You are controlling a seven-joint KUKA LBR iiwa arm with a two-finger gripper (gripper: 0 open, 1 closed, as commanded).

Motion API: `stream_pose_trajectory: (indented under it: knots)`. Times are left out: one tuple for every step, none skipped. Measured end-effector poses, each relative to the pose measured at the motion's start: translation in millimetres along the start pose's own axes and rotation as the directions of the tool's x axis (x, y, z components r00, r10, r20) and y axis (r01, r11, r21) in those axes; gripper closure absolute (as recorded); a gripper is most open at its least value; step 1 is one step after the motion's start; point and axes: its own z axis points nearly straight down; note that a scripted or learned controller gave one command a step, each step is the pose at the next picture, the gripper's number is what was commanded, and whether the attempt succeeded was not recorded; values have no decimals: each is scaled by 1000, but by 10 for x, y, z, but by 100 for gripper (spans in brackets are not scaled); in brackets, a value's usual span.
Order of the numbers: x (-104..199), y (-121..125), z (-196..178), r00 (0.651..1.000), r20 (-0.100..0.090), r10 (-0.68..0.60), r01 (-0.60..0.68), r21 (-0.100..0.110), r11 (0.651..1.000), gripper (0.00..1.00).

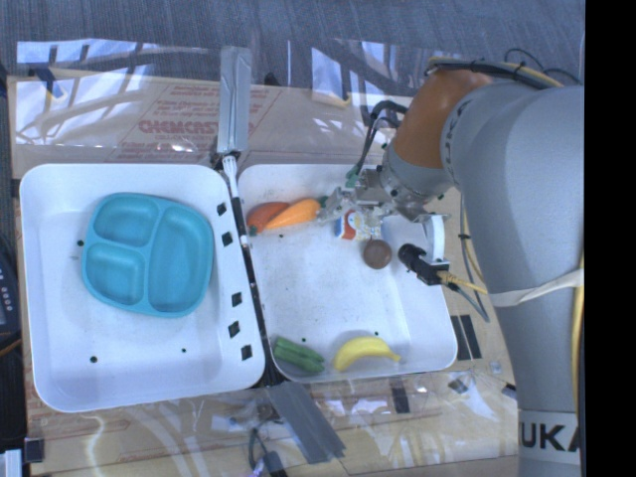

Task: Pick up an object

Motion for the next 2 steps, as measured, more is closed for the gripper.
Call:
stream_pose_trajectory:
  knots:
    - [-49, -208, -9, 1000, 3, -12, 12, -2, 1000, 0]
    - [-85, -327, -13, 1000, 2, -29, 29, -4, 1000, 0]
